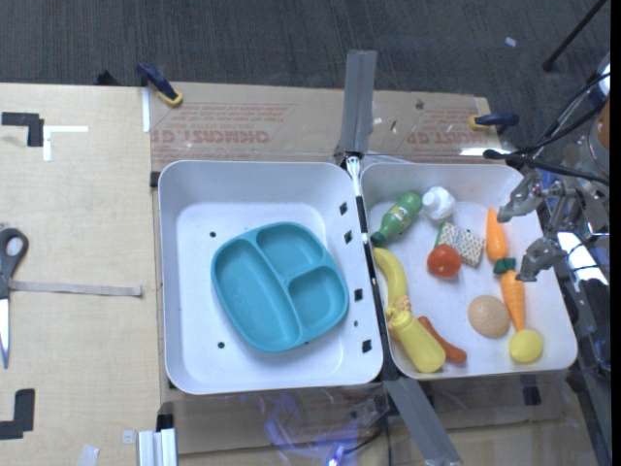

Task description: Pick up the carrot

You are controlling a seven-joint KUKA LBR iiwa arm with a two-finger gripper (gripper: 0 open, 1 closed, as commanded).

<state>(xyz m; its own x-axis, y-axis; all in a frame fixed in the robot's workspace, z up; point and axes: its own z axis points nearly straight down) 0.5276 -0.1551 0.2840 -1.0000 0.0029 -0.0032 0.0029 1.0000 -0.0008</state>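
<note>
End effector [525, 231] hovers spread open and empty at the right bin's [466, 367] far edge, the carrot [512, 300] lying just below beside the egg [489, 316], so best drop straight, straddling its narrow middle.

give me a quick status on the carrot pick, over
Gripper open, over right bin's right side, holding nothing. Two carrots: one by the fingers, one just below. Egg and lemon crowd the lower carrot.
</note>
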